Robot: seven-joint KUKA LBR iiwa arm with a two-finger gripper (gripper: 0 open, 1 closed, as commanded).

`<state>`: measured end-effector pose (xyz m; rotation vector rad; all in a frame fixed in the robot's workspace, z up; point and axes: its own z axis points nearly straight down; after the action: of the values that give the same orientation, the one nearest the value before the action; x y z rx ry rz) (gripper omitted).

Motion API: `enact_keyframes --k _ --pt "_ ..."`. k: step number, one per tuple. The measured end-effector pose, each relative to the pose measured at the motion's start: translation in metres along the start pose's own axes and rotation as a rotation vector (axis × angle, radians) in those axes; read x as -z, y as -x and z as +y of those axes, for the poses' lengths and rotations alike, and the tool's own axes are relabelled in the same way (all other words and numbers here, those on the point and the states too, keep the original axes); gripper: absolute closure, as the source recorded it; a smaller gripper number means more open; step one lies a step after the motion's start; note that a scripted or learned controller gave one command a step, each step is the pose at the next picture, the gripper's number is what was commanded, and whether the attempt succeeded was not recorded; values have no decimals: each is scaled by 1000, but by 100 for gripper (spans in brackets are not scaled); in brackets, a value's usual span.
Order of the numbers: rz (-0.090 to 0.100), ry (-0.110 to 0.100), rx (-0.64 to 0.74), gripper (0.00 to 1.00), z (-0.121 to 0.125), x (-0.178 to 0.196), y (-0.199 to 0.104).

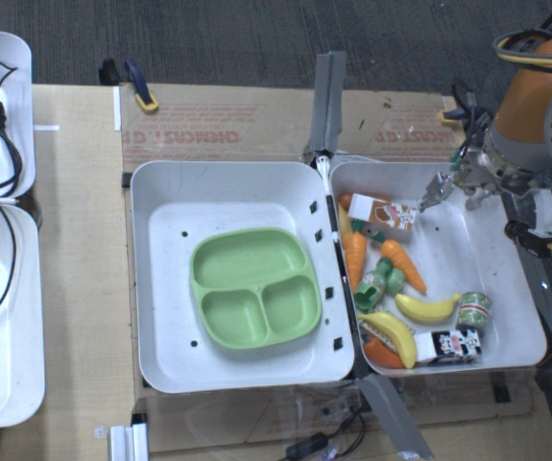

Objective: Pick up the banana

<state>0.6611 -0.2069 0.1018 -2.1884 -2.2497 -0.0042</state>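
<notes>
The arm [535, 113] has a fat rounded body, with a broad orange band wrapped around it and a pale grey ring capping the top. Below the band sits a grey metal wrist with dark cables looped beside it. The hand [445, 187] is small, silvery and angular, with thin metal fingers [437, 192].

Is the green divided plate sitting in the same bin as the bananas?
No. The green plate lies in the left bin, while the bananas lie in the right bin.
</notes>
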Motion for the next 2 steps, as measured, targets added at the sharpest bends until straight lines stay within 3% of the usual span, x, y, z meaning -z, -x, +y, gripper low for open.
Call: enact_keyframes --k 1,2 --pt "-4 0 283 0 -73 26 -82" --pt "-12 12 325 0 -143 4 -93"
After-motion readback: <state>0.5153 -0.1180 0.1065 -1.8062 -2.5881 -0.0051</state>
